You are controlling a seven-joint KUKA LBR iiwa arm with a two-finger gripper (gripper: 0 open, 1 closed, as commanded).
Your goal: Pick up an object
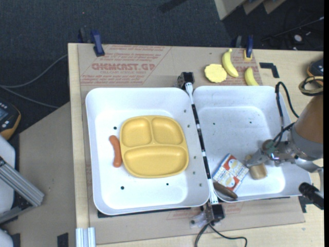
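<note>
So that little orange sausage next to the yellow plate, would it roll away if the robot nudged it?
Probably. The sausage looks round and smooth, so a sideways push could roll it across the left bin's flat floor. The yellow divided plate beside it would likely stop it on that side. Being thin and glossy, it may slip from a pinch.

bins (103, 153): smooth white plastic, faint sheen
divided plate (153, 146): yellow plastic, matt
counter (123, 66): brown board, printed, matt
small carton (230, 172): printed paper, slightly glossy
sausage (116, 151): smooth, shiny orange plastic
</note>
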